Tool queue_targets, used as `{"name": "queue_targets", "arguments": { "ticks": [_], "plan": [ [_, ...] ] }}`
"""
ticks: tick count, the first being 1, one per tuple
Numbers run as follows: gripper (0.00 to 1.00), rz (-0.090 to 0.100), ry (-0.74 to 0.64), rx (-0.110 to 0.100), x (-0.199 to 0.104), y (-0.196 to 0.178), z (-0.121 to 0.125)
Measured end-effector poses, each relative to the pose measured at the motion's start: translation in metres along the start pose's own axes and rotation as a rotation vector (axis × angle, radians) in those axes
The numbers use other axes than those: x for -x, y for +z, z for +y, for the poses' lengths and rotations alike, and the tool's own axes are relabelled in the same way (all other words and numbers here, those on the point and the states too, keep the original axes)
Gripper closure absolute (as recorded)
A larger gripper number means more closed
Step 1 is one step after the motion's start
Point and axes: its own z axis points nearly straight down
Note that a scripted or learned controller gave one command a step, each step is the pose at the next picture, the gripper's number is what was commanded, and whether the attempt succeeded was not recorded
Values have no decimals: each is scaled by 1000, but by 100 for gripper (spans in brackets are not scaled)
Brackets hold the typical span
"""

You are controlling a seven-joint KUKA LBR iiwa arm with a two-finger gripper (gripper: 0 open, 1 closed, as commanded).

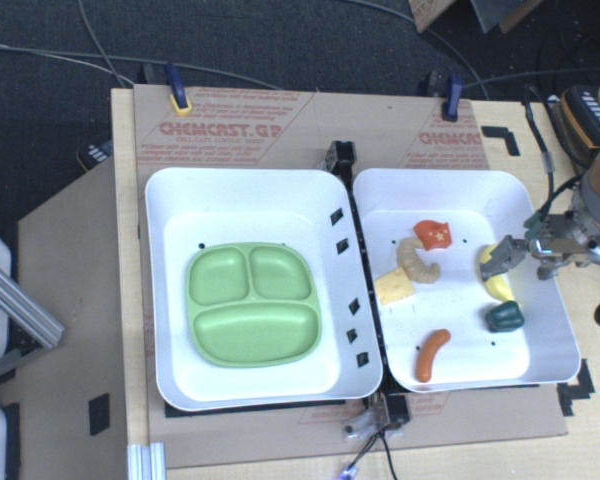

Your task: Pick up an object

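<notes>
Camera view: end effector (504, 257), grip state unclear, touching yellow object (498, 287).

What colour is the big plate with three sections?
Light green; the plate shows in the camera view, in the left bin.

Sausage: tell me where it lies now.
In the camera view the orange sausage lies near the front edge of the right bin, below the yellow cheese wedge and left of the dark green piece.
</notes>
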Motion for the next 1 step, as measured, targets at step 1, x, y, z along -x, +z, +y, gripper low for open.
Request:
{"name": "queue_targets", "arguments": {
  "ticks": [1],
  "plan": [
    [0, 1, 1, -1, -3, 63, 0]
  ]
}}
